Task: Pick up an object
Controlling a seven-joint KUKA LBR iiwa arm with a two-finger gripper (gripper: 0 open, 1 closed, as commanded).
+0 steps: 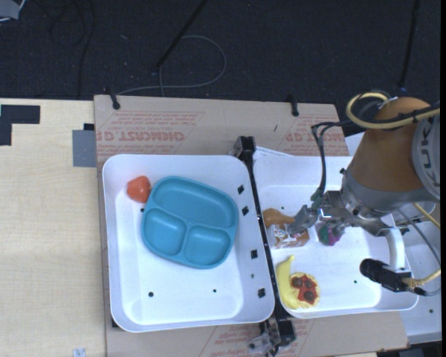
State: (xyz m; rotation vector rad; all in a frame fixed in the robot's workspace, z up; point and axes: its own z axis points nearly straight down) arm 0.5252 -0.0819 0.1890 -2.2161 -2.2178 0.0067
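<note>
1. Yellow item with red topping (pixel 301 287): lies at the near edge of the right bin (pixel 357 292), touching or just beside the near wall. You may judge it hard to reach, since the wall leaves little room for a finger on that side.

2. Small packet (pixel 290 236) and brown-orange item (pixel 276 217): these lie close together beside the divider between the bins, just left of the claw. If you choose one as the object to pick, expect the risk of nudging the other, or of pinching both at once.

3. Claw (pixel 323 218): low over the right bin, with its metal parts crowded together under the wrist. You cannot tell from this view whether it is wide, narrow or holding anything.

4. Purple-green item (pixel 328 234): sits right at the claw, partly covered by it. Whether it is between the fingers or merely beside them is not visible, so treat a lift as unproven. A likely fault is that the claw rises with nothing.

5. Cables (pixel 323 162) at the wrist: they hang near the bin, so you should watch for a snag.

6. Left bin (pixel 126 288), further from the arm: holds a blue divided plate (pixel 189 222) and an orange-red ball (pixel 139 189) touching the plate's far-left rim. The ball could roll if bumped.
</note>
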